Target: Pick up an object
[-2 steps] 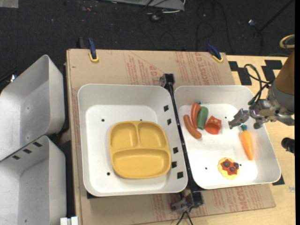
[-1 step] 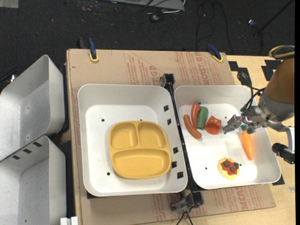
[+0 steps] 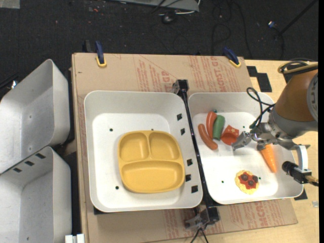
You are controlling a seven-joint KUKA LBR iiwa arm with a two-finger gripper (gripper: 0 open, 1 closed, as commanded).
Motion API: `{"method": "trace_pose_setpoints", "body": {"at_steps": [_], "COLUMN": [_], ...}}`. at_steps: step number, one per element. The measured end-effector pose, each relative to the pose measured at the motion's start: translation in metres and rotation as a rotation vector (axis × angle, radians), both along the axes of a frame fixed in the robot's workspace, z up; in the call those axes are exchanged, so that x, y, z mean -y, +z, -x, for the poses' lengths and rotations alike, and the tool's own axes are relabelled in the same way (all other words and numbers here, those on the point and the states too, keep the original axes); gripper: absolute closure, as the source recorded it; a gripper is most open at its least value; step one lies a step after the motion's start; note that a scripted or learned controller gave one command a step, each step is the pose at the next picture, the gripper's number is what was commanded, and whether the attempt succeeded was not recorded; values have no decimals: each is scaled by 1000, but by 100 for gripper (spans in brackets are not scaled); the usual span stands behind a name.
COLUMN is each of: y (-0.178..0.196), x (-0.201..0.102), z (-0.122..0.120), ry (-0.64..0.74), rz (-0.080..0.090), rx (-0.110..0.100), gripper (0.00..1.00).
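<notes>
Nearest: toy pizza [image 3: 247,181] below gripper [image 3: 244,138]; approach step, fingers' state indiscernible, poised just right of red pepper [image 3: 230,134]; next, descend and close.

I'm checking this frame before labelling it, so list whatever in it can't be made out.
- Gripper: too small and blurred in the camera view to tell open from shut, or whether it touches the red piece.
- Carrot: its top end is hidden under the arm's wrist.
- Arm: cut off by the right edge.
- Pizza toy: toppings too small to identify.
</notes>
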State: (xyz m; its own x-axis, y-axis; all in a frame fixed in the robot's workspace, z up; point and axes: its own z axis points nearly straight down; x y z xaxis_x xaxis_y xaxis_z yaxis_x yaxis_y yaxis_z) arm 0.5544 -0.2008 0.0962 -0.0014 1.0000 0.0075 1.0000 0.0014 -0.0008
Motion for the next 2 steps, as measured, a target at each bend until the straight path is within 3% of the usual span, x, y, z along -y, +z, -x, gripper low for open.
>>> {"method": "trace_pose_setpoints", "body": {"at_steps": [1,2], "y": [12,56], "x": [2,0], "z": [0,-7], "ry": [0,2], "rz": [6,10], "rx": [3,5], "gripper": [100,100]}}
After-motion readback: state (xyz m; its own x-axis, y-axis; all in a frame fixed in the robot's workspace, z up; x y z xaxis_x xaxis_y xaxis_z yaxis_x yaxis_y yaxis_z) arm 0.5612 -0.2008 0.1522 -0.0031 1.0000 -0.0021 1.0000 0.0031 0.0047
